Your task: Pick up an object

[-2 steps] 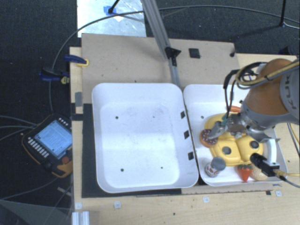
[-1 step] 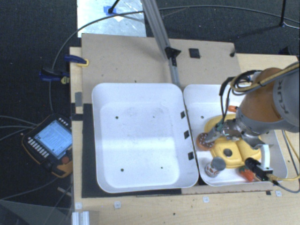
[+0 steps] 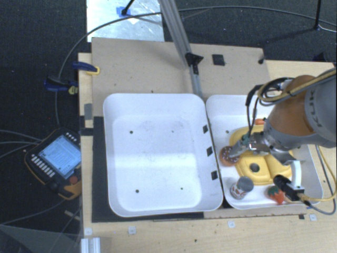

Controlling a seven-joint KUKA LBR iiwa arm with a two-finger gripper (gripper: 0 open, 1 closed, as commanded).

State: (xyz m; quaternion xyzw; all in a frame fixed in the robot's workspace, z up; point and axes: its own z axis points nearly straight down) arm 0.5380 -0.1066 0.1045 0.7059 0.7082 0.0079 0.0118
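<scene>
The right bin [image 3: 221,115] holds several objects. A yellow plastic piece [image 3: 256,166] lies in its middle. A small brown ring-shaped item [image 3: 227,156] rests at the yellow piece's left edge. A grey cylinder [image 3: 243,186] stands near the bin's front wall, and a red and green item [image 3: 275,194] lies at the front right. My gripper [image 3: 241,147] hangs low over the yellow piece's left part, right beside the brown ring. The grey and orange wrist [image 3: 289,117] hides the bin's right half.
The left bin [image 3: 155,152] sits beside the right one. A metal pole [image 3: 176,25] slants down to the bench's back edge. A teach pendant [image 3: 55,159] lies off the bench to the left, with cables and clamps [image 3: 79,75] near it.
</scene>
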